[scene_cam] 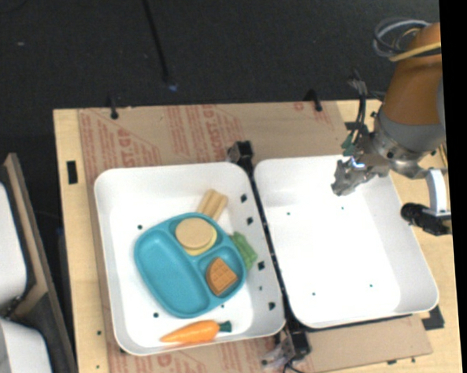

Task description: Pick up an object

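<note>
The left bin point(116, 205) holds a blue divided plate point(172, 276). On the plate lie a round tan biscuit point(196, 234) and a brown waffle piece point(222, 276). A pale wooden block point(212, 203) leans at the plate's far edge, and a green leafy piece point(244, 250) sits at its right side. An orange carrot point(193, 332) lies near the bin's front wall. My gripper point(344, 181) hangs over the far part of the right bin point(398, 290), well away from all these objects, with nothing seen between its fingers.
The bins stand side by side on a cardboard-covered bench point(159, 135). Black clips point(241, 151) mark the seam between the bins. A black cable runs across the dark floor behind the bench. White furniture stands at the left edge.
</note>
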You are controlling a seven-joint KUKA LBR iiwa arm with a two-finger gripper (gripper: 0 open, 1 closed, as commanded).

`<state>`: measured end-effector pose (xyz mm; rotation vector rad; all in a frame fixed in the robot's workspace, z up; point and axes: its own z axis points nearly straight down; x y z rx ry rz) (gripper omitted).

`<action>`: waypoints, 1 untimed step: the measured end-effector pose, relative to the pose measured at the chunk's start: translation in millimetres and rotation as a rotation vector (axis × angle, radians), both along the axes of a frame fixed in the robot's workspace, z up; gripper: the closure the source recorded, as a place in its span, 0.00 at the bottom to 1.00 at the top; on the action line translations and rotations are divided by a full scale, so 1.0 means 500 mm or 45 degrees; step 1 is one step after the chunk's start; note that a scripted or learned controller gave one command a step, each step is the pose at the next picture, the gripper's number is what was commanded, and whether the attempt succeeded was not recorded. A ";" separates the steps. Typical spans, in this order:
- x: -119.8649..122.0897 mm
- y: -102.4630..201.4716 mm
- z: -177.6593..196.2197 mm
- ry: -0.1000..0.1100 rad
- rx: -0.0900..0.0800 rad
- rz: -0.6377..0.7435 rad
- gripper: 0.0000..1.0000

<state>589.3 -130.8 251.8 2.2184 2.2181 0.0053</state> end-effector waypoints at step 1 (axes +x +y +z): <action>-0.024 0.110 -0.007 0.006 0.002 0.005 1.00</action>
